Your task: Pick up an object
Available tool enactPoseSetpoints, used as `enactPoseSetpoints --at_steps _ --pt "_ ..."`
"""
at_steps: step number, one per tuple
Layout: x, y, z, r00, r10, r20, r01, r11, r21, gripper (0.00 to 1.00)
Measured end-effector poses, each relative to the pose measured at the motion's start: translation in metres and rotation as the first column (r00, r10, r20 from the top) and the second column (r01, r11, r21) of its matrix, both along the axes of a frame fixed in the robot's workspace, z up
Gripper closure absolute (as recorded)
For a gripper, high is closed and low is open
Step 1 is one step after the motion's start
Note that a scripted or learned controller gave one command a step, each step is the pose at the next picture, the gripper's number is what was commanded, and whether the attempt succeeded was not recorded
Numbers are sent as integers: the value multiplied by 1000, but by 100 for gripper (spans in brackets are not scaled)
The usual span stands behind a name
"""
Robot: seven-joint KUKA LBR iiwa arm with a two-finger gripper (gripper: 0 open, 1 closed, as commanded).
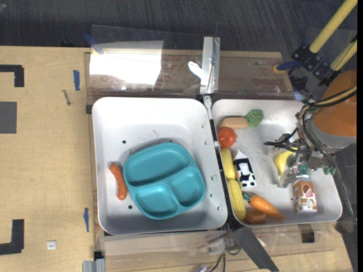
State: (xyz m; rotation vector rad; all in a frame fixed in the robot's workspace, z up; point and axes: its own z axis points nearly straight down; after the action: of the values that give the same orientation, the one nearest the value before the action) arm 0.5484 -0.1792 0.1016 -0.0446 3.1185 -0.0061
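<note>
My gripper hangs low over the right part of the right bin, under the orange-banded wrist. A small yellow toy lies right against its left side; whether it is gripped is unclear. An orange-and-white carton stands just below the gripper. Along the bin's left wall lie a red tomato, a yellow banana, a corn cob and a carrot. A black-and-white carton rests beside the banana.
A beige stick with a green tip lies at the back of the right bin. The left bin holds a teal divided plate and an orange sausage. Yellow-handled gear stands at the back right.
</note>
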Motion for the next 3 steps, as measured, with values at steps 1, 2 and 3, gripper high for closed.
enactPoseSetpoints --at_steps 1,2,3 --pt "-39 -44 -13 999 -46 -13 46 999 2 0" --pt "-43 -22 -13 994 -109 -11 109 994 1 0" --pt "-16 -4 -13 967 -253 -10 253 968 2 0"
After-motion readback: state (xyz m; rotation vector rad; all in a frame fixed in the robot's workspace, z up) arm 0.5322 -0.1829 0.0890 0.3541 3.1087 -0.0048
